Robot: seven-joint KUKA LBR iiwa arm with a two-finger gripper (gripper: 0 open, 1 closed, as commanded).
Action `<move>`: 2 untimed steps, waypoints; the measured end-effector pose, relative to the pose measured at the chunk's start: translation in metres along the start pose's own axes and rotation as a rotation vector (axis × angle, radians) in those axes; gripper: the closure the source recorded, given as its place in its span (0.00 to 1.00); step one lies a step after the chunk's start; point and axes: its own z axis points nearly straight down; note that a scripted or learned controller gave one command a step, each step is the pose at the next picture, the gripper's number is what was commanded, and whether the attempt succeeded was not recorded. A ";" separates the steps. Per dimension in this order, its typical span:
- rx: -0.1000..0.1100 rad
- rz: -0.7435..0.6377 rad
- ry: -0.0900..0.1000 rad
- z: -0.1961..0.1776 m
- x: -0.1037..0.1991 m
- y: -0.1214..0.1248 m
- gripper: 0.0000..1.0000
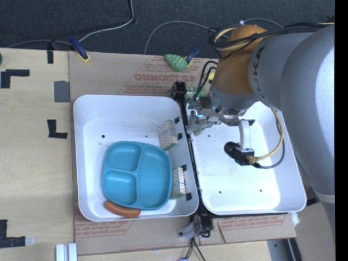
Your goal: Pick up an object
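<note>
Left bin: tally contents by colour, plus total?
Blue: 1, the blue plastic divided plate
Orange: 1, the orange sausage-shaped toy
Grey-green patterned: 2, one small patterned packet above the plate, one small patterned packet at its right edge
Total: 4

Two white bins [92,110] side by side on cardboard sheet [117,72], green clamp [176,61] at far edge, cables [109,29] trailing behind.
</note>
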 end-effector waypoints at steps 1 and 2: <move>0.000 0.000 0.000 0.000 0.076 -0.007 1.00; 0.000 0.000 -0.001 0.000 0.076 -0.007 0.00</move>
